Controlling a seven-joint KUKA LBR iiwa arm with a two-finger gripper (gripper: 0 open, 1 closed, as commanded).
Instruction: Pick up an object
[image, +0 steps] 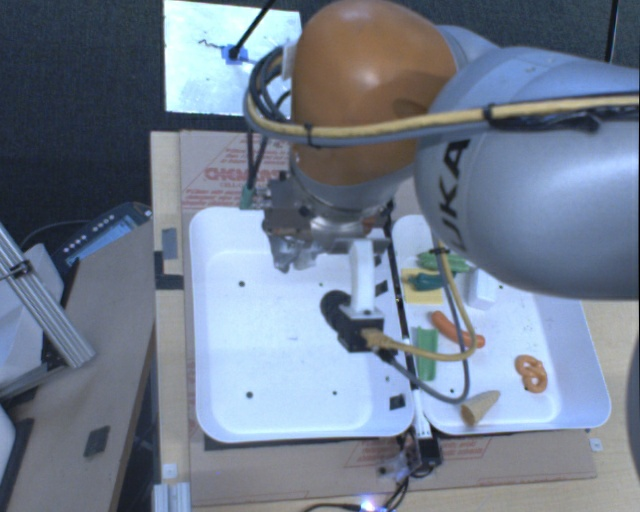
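Objects for the pick all lie in the right-hand bin (590, 400) as I see it from the cam. An orange carrot (455, 330) sits mid-bin, tilted, w/ a green stick (420, 355) just beside it on the side toward the divider. A pretzel (531, 373) lies nearer the bin's right rim, well apart from the carrot. A tan cone (480, 406) rests by the front rim, lying on its side. Toward the back of that bin I see a green piece (447, 263) and a yellow piece (426, 283) close together, plus a small white block (484, 291) just right of them, partly under the arm (530, 150).

The gripper (288, 255) is over the left-hand bin (250, 350), at its back-right part, near the divider btwn the two bins. It's apart from every item listed. From this angle the wrist and the orange band (365, 80) cover most of the tool, so I can't tell if it's open or closed. I can't make out anything held in it either. I also can't tell whether it's touching the bin floor or hanging above it.
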